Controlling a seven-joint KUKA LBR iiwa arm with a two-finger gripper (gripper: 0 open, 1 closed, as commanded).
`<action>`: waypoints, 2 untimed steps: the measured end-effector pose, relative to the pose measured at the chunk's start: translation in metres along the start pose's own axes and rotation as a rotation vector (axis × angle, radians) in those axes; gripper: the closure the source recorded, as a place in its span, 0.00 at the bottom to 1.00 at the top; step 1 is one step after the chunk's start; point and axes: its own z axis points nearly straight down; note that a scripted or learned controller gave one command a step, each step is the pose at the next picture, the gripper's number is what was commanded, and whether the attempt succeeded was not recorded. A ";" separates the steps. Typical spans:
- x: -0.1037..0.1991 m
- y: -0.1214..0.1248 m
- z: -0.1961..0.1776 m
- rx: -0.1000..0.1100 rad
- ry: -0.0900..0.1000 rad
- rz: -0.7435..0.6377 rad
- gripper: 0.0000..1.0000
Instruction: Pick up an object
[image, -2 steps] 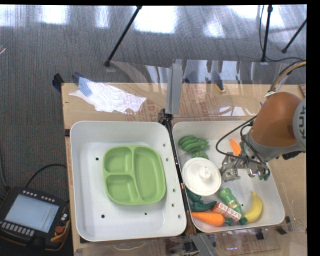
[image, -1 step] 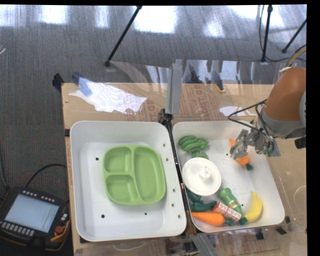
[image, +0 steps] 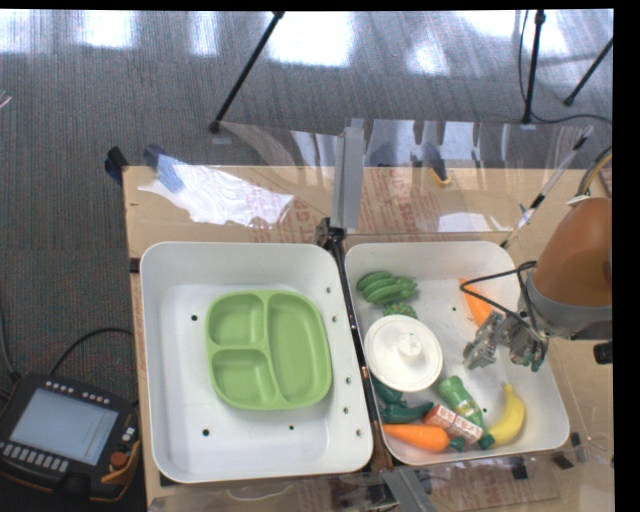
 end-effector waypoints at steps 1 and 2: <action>-0.001 0.000 -0.001 0.000 -0.002 -0.001 0.00; -0.055 0.029 -0.002 -0.002 -0.004 -0.013 0.00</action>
